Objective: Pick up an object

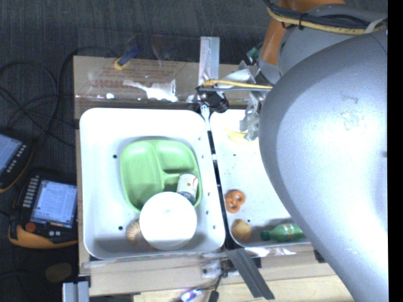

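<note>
My gripper (252,119) hangs over the far end of the right bin (247,168), largely covered by the grey arm (334,143). Just left of it a small yellow piece (235,135) lies on the bin floor. Nearer the front of that bin sit an orange ring-shaped object (235,199), a tan round object (241,229) and a green bottle (283,233) on its side. The left bin (101,168) holds a green divided plate (157,162), a small can (187,184), a white round bowl (167,220) and a brownish lump (133,231).
The bins meet along a dark divider (214,168). A cardboard sheet with plastic wrap (138,80) lies behind the left bin. Tablets and cables (38,194) sit on the floor to the left. The arm's body covers most of the right bin.
</note>
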